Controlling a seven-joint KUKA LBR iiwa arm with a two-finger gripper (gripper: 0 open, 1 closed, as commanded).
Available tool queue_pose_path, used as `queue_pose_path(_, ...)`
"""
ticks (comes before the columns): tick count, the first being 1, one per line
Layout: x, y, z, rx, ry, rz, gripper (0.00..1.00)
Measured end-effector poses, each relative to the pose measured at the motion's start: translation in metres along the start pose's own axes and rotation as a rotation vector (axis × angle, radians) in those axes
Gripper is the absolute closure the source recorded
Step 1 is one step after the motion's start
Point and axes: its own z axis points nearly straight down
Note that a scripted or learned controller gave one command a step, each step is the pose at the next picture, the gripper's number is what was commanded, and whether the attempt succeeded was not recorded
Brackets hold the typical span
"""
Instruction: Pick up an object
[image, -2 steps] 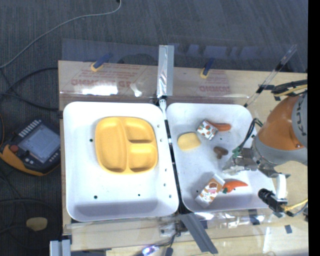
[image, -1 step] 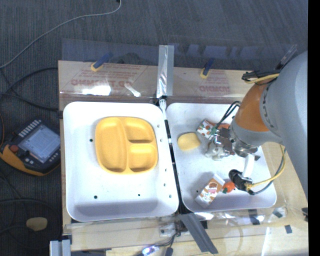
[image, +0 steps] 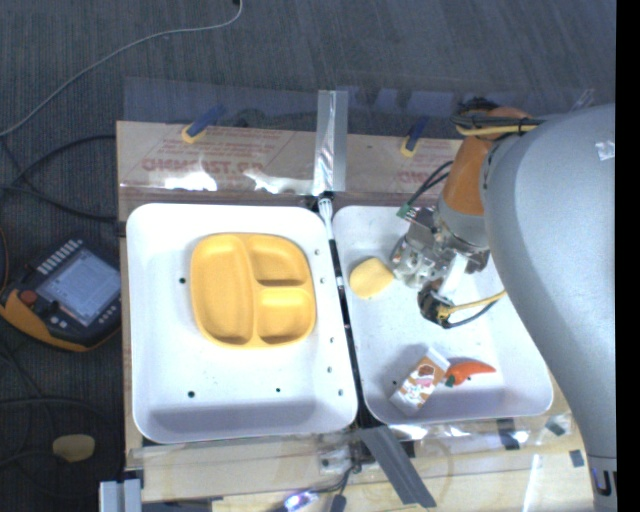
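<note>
the claw (image: 425, 262) hangs low over the right bin (image: 520, 385), just beside a yellow lump (image: 371, 278) lying at the bin's left wall. i cannot tell its state. a small packet (image: 421, 382) and an orange piece (image: 468, 371) lie nearer the front. a yellow tray (image: 252, 289) sits in the left bin (image: 160, 390).

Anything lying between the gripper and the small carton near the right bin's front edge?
No: camera view shows bare bin floor between gripper and carton.
</note>
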Motion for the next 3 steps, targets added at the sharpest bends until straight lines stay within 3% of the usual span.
queue_pose_path(1,-0.042,-0.022,0.003,-0.010,0.013,0.390,1.00)
queue_pose_path(2,-0.064,0.023,0.004,0.002,0.017,0.679,1.00)
queue_pose_path(3,-0.050,0.068,0.005,0.003,-0.003,0.837,1.00)
